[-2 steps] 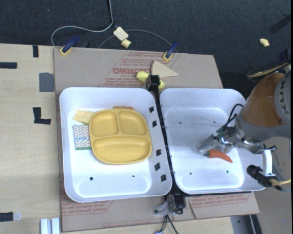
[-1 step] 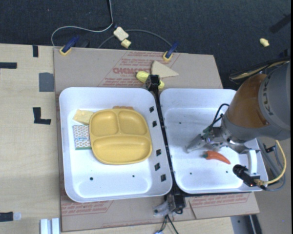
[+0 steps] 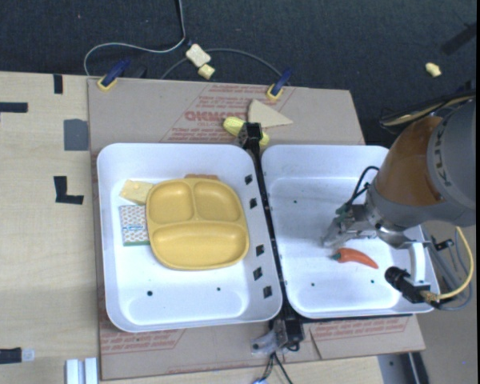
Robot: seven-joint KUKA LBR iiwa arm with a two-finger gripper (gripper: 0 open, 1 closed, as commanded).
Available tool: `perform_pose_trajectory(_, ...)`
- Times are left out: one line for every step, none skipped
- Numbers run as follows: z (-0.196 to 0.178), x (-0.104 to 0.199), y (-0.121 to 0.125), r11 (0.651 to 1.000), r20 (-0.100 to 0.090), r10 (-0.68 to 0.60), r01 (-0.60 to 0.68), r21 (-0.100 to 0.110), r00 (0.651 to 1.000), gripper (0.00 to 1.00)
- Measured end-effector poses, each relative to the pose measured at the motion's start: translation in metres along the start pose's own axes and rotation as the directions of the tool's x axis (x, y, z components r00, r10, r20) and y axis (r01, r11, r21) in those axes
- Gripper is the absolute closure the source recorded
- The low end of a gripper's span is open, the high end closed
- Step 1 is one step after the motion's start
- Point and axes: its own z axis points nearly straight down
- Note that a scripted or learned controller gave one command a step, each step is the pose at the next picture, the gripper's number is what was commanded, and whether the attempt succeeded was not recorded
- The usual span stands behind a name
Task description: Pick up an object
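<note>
A small red-orange chili pepper [image 3: 357, 257] lies on the floor of the right bin [image 3: 304, 206], toward its right side. My gripper [image 3: 337, 234] hangs low in that bin, just up and to the left of the pepper, and its metal fingers point down-left. The pepper lies beside the fingers, not between them. The arm's orange band and grey body [image 3: 420, 178] reach in from the right above it.
The left bin [image 3: 116, 294] holds a yellow divided plate [image 3: 198, 223], with a pale yellow piece [image 3: 134, 190] and a small patterned card [image 3: 133, 224] at its left. A black divider with clips [image 3: 260, 214] runs between the bins. Cables lie on the dark floor behind.
</note>
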Motion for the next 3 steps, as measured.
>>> perform_pose_trajectory(0.001,0.000,0.000,1.000,0.000,0.000,0.000,0.001,1.000,0.00)
perform_pose_trajectory(0.010,0.001,-0.038,1.000,0.000,-0.003,0.003,-0.005,1.000,0.00)
perform_pose_trajectory(-0.060,-0.015,-0.041,1.000,-0.003,-0.001,0.001,0.002,1.000,0.00)
